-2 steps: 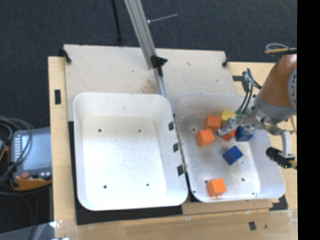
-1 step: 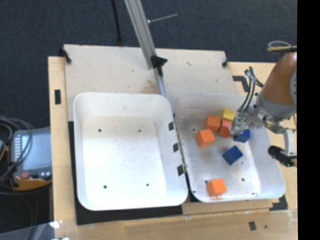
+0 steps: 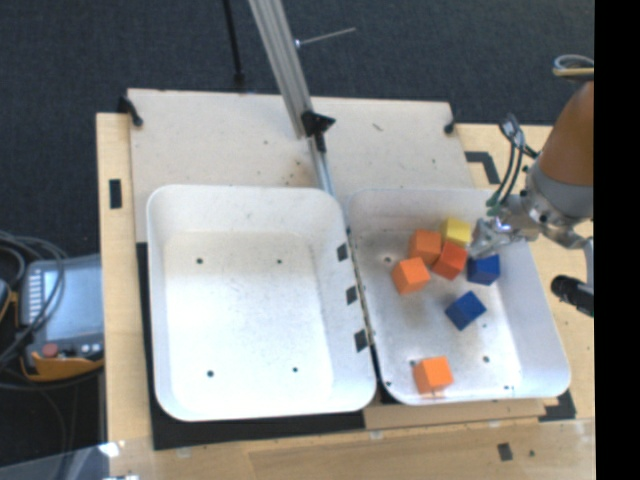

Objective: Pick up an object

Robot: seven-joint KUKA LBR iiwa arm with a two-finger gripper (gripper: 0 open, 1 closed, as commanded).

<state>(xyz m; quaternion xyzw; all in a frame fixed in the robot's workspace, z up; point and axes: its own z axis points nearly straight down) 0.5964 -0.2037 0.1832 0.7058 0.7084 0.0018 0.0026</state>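
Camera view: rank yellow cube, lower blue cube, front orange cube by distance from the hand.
Hand is in the right bin.
1. Yellow cube, just left of it.
2. Lower blue cube, mid-bin.
3. Front orange cube, near the front rim.

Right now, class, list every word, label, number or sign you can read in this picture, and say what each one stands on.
No text can be read here.
The handheld control box at the left edge has a screen and buttons, too small and blurred to read.
The blocks in the right bin have plain faces.
The left bin carries only dark specks and small holes, no writing.
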